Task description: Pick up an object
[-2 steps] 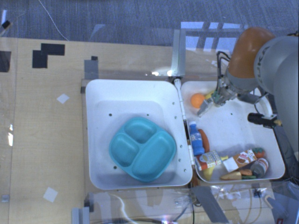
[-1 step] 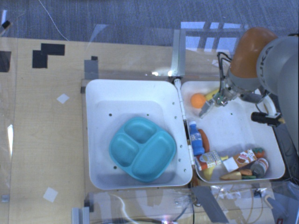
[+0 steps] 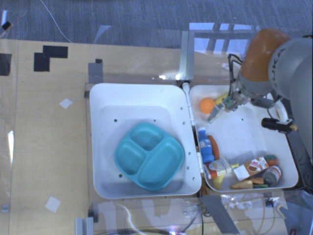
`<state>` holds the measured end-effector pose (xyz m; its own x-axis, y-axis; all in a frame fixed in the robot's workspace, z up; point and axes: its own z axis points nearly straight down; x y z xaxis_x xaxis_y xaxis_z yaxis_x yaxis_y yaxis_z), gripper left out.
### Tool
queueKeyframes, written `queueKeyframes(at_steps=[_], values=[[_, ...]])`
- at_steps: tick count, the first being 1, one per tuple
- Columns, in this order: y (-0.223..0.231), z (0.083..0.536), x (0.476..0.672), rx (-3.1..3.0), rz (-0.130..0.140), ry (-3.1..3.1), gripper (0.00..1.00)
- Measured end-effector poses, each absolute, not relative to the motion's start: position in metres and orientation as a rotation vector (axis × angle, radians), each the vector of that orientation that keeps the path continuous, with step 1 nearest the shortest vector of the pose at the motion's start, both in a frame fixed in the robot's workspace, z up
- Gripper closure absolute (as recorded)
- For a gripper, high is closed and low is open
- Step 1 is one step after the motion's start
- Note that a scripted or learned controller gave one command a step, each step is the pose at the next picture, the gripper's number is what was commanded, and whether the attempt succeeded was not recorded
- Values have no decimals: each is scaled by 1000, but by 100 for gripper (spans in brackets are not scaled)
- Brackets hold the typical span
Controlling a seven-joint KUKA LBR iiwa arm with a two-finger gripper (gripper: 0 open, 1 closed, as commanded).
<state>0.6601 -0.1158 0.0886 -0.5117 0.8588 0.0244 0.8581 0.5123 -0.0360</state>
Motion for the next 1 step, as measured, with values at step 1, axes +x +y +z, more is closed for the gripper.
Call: queueKeyframes(at_steps=[1], values=[[-112,88,658,-1463,51,-2746,0]])
